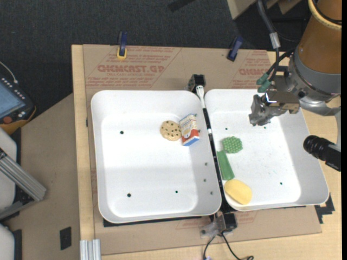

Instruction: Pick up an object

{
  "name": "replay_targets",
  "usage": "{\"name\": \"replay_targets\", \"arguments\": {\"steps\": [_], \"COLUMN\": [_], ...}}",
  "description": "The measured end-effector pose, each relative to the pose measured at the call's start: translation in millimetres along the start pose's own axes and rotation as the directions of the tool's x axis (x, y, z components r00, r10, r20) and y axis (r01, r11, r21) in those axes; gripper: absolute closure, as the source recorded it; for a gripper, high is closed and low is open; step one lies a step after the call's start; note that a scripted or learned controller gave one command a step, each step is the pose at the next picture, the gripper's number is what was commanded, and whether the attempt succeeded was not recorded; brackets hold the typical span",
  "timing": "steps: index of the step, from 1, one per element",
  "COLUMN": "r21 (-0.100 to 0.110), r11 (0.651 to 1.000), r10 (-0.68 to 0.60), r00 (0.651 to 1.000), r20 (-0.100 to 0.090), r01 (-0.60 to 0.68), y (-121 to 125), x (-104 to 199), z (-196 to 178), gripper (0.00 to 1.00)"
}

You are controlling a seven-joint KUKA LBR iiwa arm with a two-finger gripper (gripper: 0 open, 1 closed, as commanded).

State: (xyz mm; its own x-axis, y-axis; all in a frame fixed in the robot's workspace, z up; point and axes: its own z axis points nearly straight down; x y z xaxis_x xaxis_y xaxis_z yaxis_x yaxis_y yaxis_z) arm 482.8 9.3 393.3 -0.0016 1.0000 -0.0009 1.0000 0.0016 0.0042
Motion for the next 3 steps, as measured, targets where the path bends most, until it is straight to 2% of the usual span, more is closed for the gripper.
{"name": "replay_targets", "arguments": {"steps": [3], "r21": [-0.008], "r11": [1.0], "r10": [-0.002], "r00": [1.0], "r20": [0.003], "r01": [0.002], "y": [2.3], "x": [0.6], "z": [-30.7], "gripper": [1.0]}}
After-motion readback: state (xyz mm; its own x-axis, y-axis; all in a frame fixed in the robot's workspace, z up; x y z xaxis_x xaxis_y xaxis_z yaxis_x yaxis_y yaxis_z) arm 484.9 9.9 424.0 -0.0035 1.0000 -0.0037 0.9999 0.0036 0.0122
